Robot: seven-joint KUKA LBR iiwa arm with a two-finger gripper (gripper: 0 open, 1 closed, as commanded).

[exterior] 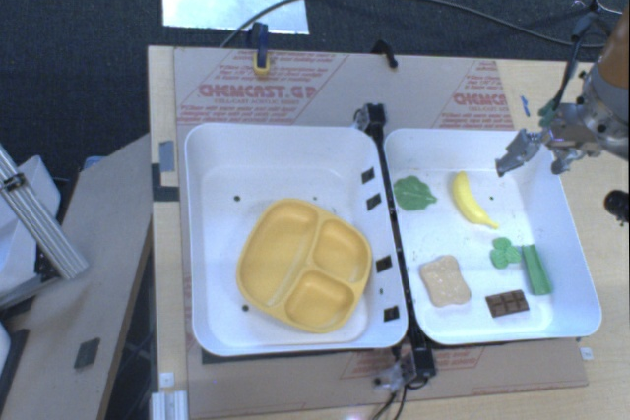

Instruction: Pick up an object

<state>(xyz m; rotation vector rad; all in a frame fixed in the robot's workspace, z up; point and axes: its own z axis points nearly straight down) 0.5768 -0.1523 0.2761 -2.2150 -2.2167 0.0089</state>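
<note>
Camera view: your two-finger gripper (536,155) hovers spread and seemingly empty above the right white bin (576,251); next, descend onto the yellow plastic banana (472,201).

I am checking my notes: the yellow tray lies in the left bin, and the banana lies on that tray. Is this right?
Not quite. The yellow tray does lie in the left bin, but the banana lies in the right bin, beside a green leaf, as the camera view shows.
</note>
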